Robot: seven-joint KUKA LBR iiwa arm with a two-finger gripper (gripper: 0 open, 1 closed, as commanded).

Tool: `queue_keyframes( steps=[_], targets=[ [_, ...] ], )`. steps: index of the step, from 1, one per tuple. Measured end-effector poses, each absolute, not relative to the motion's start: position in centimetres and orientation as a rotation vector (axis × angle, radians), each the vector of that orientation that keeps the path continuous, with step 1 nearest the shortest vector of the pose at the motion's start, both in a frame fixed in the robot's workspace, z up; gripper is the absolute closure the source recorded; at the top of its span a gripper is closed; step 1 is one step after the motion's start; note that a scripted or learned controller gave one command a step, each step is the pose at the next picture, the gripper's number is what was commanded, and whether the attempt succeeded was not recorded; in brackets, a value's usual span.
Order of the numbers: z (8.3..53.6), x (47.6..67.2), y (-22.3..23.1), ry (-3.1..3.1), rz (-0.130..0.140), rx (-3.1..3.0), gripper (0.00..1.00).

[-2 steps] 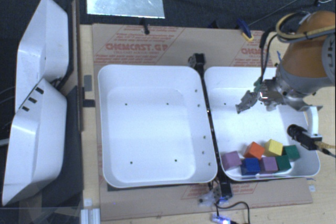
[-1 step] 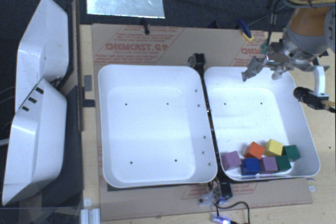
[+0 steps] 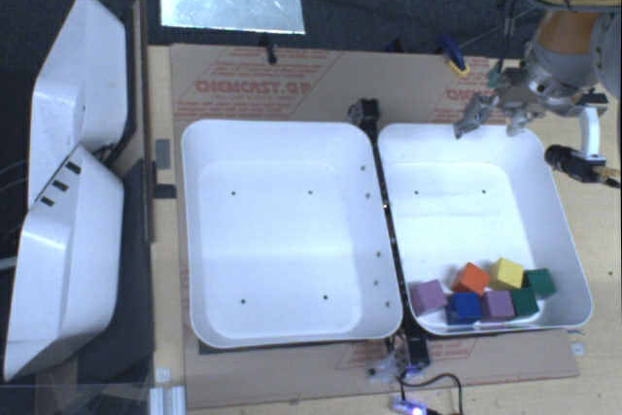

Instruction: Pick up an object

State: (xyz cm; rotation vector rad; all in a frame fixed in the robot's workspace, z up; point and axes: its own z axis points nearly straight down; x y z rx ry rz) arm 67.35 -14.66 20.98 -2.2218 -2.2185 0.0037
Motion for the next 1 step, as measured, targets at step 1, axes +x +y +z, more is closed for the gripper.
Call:
queue_keyframes(
  steps=[1],
  targets=[
    [18.22, 67.37, -17.58, -2.219, 0.002, -2.223, 0.00]
  ],
)
